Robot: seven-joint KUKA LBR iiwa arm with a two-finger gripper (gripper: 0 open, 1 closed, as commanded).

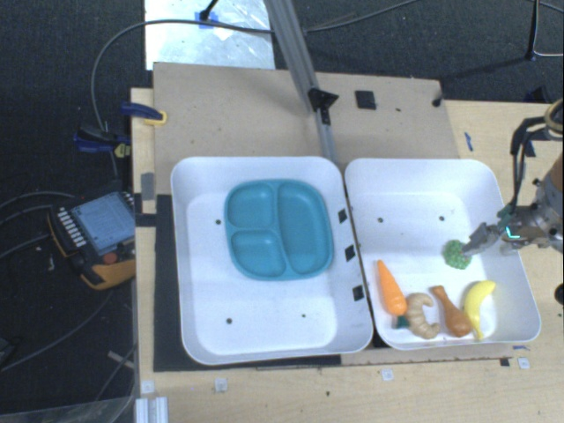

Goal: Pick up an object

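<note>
Tabletop (pixel 264 104) is brown board from where I'm watching, two white bins side by side on it. Off its left edge there's a handheld controller (pixel 95 236) with an orange base lying on the dark floor, plus a couple of clamps (pixel 141 113) on the board's edge.

Left bin (pixel 211 324) has a teal divided plate (pixel 279 229) sitting in its upper middle, three compartments.

Right bin (pixel 414 192) is where the toy food is, all bunched toward the near right corner. Going across: an orange carrot (pixel 392 289), a tan curled piece (pixel 424 315) just beside it, a brown drumstick (pixel 451 312) touching that, then a yellow banana (pixel 478 305) next to the drumstick. A little green broccoli (pixel 456 254) sits apart from the row, further up.

The jaws (pixel 483 236) come in low from the right, tip right up against the broccoli. Honestly can't tell from this angle how wide they are or if they've got it.
</note>
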